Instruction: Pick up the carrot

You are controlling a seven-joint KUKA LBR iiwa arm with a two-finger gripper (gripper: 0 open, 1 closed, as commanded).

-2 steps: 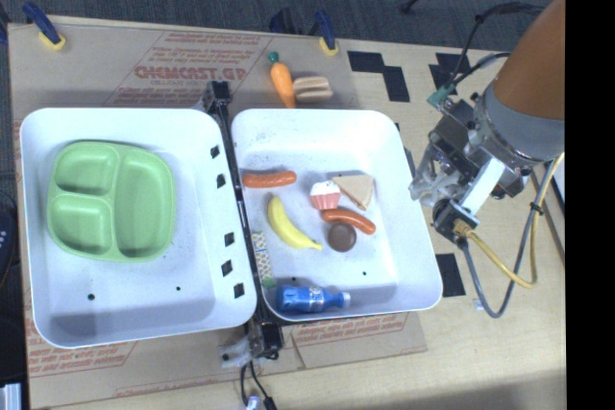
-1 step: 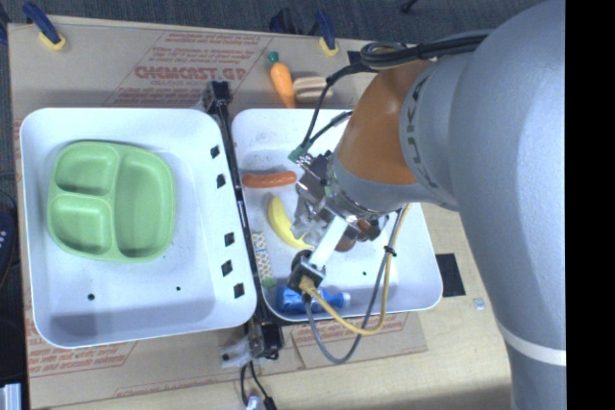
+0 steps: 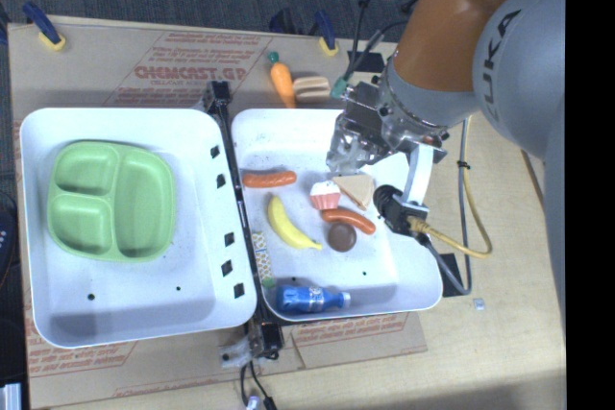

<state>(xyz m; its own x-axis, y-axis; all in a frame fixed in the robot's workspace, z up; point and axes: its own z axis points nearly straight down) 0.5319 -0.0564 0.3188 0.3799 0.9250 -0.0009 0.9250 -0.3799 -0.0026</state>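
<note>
End effector (image 3: 348, 154) over right bin (image 3: 288, 134) — carrot (image 3: 281, 82) outside, beside bun (image 3: 310, 89).

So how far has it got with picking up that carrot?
Nothing looks done yet. The carrot lies outside the bins, on the cardboard behind the right bin, beside a small bun. In hand: the gripper hangs over the right bin's back part, near the sandwich wedge, well apart from the carrot. Left: reaching the carrot, gripping it and lifting it.

Bench (image 3: 500, 302) under two bins (image 3: 115, 322)
</note>
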